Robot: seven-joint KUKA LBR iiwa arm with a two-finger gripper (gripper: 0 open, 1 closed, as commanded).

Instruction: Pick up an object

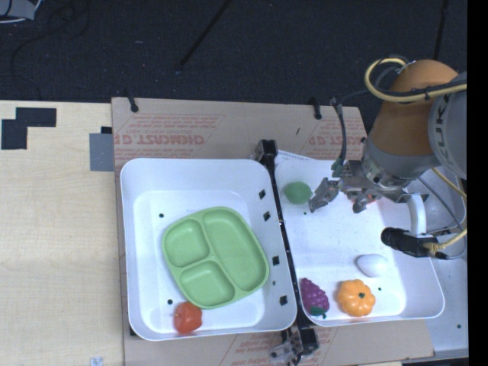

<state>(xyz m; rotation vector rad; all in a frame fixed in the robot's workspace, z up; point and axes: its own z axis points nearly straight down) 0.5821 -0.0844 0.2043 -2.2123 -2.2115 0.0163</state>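
- Pale wood tabletop (53, 227) carries a brown cardboard sheet (229, 128), apparently printed.
- On the sheet, two white bins touch: left bin (145, 181), right bin (423, 300).

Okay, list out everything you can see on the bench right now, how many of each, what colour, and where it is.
Bins: two, white, side by side on the bench.
Divided plate: one, light green, three compartments, middle of the left bin.
Tomato-like toy: one, red, front of the left bin, just below the plate.
Round toy: one, green, back left of the right bin.
Grapes: one bunch, purple, front left of the right bin.
Pumpkin: one, orange, front of the right bin, beside the grapes.
Egg-shaped object: one, white, right bin, just behind the pumpkin.
Cardboard sheet: one, brown, under the bins.
Arm: one, grey with an orange band, reaching in from the right.
Gripper: one, over the right bin beside the green round toy.
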